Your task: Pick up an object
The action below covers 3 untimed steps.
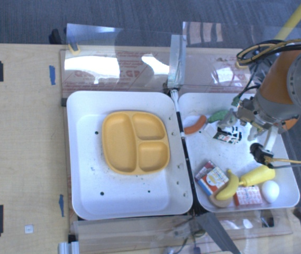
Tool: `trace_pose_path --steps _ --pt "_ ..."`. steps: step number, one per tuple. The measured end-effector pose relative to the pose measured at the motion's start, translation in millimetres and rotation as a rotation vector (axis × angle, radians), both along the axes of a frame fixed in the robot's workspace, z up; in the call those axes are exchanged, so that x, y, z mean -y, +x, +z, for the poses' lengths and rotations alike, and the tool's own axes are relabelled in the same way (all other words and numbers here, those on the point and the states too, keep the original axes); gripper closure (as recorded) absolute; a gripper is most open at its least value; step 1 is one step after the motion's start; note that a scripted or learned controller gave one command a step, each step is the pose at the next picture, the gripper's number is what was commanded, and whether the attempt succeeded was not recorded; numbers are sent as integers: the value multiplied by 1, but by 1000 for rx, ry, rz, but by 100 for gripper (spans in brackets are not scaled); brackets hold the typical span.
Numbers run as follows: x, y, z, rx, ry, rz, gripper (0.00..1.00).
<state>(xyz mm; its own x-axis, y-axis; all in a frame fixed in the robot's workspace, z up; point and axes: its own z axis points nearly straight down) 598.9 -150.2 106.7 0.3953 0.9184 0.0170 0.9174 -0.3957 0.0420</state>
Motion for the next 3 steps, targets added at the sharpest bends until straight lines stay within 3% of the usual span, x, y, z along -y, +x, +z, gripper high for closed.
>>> trace_pose_path --steps 1,2,3 --pt "-29 -29 1 7 -25 302 0" --pt "-39 -67 5 -17 -11 226 0" --pt "-34 -2 1 -9 -20 412 0"
